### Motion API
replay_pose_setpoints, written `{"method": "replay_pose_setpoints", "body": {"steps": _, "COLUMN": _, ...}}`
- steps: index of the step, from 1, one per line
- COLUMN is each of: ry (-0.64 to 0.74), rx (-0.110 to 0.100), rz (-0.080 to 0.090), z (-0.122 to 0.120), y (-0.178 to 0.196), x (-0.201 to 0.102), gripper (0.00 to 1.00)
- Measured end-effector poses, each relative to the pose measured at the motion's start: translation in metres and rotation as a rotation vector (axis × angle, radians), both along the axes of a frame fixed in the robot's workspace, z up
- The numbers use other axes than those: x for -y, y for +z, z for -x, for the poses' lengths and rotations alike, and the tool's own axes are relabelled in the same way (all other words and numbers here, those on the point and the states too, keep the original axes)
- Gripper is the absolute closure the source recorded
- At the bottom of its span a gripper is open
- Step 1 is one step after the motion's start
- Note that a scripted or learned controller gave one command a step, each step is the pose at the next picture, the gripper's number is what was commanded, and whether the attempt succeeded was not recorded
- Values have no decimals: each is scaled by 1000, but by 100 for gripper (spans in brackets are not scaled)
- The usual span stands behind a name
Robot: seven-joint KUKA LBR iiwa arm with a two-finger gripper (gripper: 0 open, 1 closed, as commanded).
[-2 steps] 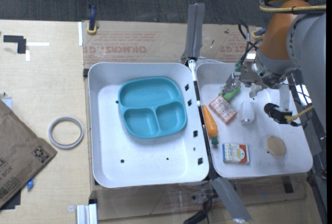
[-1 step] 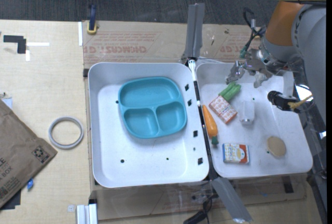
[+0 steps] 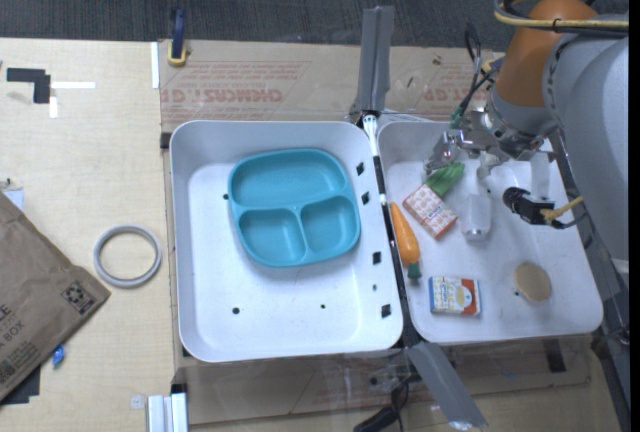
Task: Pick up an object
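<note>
Camera view: jaws down by green packet, state unclear; probably light, soft, crinkly—best pinched mid-body.

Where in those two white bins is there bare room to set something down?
The left bin has bare floor below the blue tray, along its front wall. In the right bin, only small patches between the snack box and brown disc. Around the gripper, carrot and checkered packet it's crowded.
</note>
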State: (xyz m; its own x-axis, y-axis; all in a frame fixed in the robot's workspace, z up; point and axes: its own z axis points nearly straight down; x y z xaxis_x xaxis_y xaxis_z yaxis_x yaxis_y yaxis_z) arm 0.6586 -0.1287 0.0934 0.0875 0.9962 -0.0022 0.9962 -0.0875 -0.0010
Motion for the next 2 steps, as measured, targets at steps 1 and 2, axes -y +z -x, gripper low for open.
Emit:
{"method": "replay_pose_setpoints", "body": {"steps": 1, "ry": 3, "rx": 1, "rz": 2, "z": -1, "y": 10, "x": 0, "gripper": 100}}
{"method": "replay_pose_setpoints", "body": {"steps": 2, "ry": 133, "rx": 2, "rz": 0, "z": -1, "y": 134, "x": 13, "gripper": 100}}
